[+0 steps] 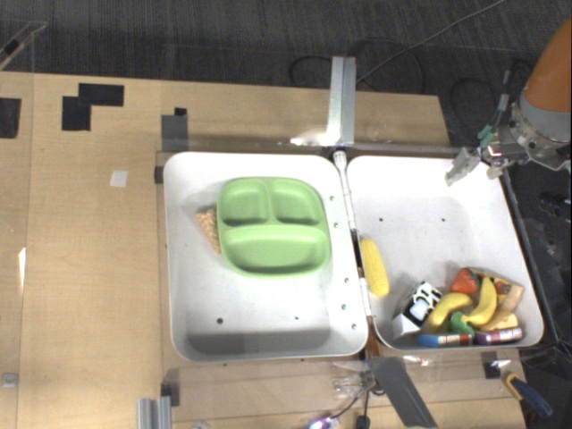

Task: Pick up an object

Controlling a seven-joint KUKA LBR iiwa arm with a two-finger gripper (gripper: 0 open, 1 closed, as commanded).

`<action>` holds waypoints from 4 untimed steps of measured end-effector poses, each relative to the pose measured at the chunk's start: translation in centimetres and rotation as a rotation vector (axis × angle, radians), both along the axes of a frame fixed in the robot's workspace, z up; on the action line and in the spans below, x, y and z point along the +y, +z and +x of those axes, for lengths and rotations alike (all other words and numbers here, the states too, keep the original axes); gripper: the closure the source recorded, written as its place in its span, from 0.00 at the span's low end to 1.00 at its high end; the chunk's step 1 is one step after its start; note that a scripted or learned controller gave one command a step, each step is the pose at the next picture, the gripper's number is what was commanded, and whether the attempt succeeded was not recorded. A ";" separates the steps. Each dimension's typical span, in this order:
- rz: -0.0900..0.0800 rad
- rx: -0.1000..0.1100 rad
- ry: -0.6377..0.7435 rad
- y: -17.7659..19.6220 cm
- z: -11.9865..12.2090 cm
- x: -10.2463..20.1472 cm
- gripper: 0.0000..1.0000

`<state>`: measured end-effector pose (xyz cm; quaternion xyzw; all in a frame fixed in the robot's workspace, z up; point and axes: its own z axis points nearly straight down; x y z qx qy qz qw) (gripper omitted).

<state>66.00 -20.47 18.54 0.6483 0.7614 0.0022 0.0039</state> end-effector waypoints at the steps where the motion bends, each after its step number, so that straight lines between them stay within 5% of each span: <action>1: 0.001 0.003 0.058 -6.0 -4.3 2.7 0.00; 2: 0.000 0.003 0.055 -6.6 -7.8 0.5 0.00; 3: -0.002 0.005 0.177 -9.4 1.1 2.0 0.00; 4: -0.001 0.003 0.107 -9.7 1.1 9.0 0.00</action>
